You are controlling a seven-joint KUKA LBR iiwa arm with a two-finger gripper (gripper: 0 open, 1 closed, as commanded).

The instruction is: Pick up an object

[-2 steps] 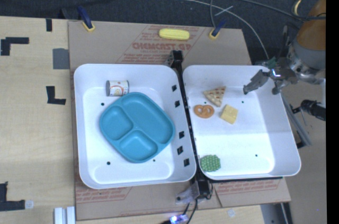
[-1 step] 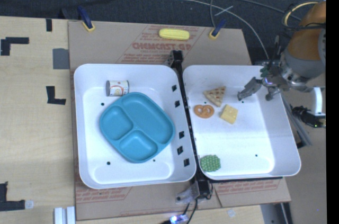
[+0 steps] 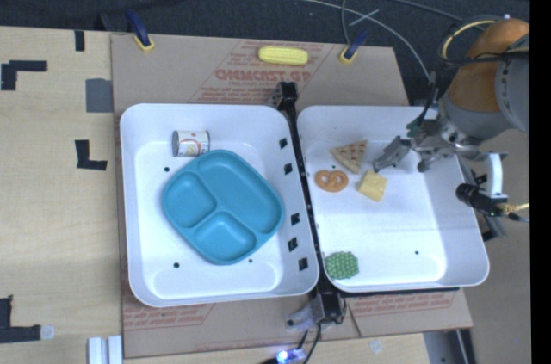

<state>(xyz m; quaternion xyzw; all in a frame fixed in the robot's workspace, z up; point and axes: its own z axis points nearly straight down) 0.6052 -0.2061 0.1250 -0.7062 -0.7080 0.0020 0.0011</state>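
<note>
Claw point(image 3: 389, 157): seen over right bin point(image 3: 430, 263), fingers apart, nothing held | cheese point(image 3: 373, 186), pretzel point(image 3: 331, 180), waffle point(image 3: 350, 155): near far-left corner | plate point(image 3: 222, 205): left bin point(image 3: 142, 182)

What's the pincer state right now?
Pincer: open, holding nothing, over the right bin beside the cheese and waffle.
</note>
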